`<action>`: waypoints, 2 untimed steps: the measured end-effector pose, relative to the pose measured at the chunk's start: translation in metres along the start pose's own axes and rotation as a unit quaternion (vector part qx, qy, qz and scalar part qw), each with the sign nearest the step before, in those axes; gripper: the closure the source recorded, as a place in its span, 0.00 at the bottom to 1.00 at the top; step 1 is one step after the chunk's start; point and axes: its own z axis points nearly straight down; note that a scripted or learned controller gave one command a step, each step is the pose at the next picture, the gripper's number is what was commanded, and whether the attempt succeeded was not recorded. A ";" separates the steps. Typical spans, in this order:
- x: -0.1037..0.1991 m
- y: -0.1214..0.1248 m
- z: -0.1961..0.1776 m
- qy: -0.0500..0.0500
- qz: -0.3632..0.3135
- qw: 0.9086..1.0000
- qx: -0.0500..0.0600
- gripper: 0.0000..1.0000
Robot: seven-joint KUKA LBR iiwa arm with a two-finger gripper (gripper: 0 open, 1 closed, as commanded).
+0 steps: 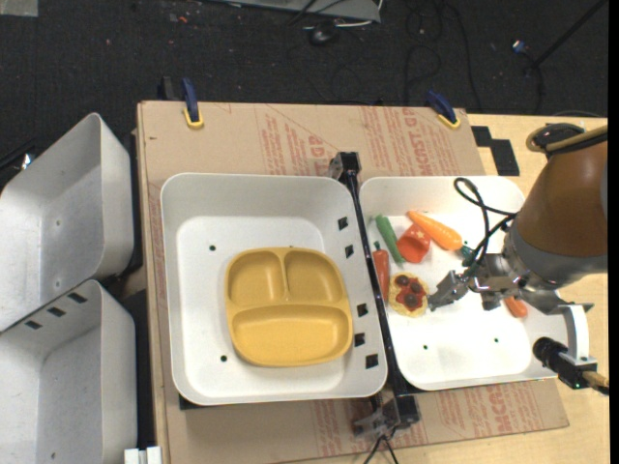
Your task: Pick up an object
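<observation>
Pizza toy (408,295), flat & round, just beside fingers (447,291); fingers' state unclear.

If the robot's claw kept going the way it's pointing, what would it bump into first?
Probably the little pizza slice, just ahead of the claw, which points left. The height is hard to judge, so it might pass above.

Yellow divided plate (288,306), white bins (184,259), orange carrot (434,228), green pod (388,233), red pepper (413,246)

Divided plate (288,306) in left bin (184,259), toy foods (416,249) in right bin (464,365), arm (566,211) over right bin
</observation>
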 end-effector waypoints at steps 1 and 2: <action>0.001 -0.001 0.043 0.000 0.000 1.000 0.000 0.00; 0.001 -0.002 0.093 0.000 0.000 1.000 0.000 0.00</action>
